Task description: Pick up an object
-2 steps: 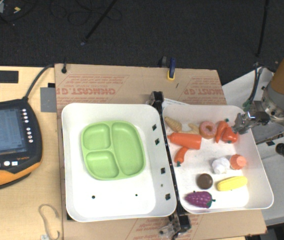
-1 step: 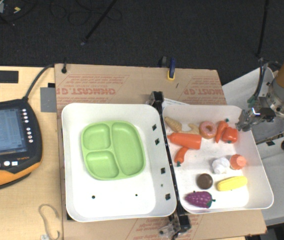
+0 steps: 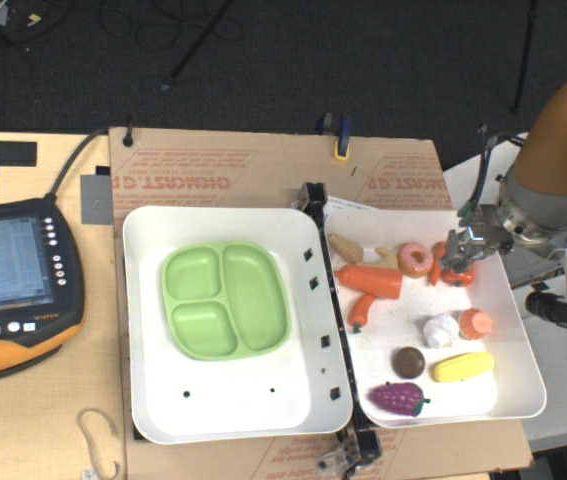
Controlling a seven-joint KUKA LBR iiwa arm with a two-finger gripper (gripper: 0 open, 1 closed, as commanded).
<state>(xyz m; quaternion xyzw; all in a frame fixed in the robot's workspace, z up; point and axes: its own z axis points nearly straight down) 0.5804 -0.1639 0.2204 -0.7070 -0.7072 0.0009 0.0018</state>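
Several small toy foods lie in the right bin (image 3: 523, 363), and the gripper (image 3: 455, 259) hangs low over its far right part, right at a small red piece (image 3: 453, 273) beside the pink doughnut (image 3: 415, 258). Whether it has hold of the red piece cannot be told; the wrist hides the contact.

The red piece looks like light, hard, glossy plastic, so it is likely to slip or skid unless pinched squarely across its narrow middle. To its left lie the orange carrot (image 3: 371, 280) and a tan piece (image 3: 344, 247); nearer sit a white lump (image 3: 440, 329), an orange-capped bit (image 3: 476, 322), a brown ball (image 3: 409, 362), a yellow banana (image 3: 462, 367) and purple grapes (image 3: 396, 399). The left bin (image 3: 148, 388) holds a green divided plate (image 3: 225, 300).
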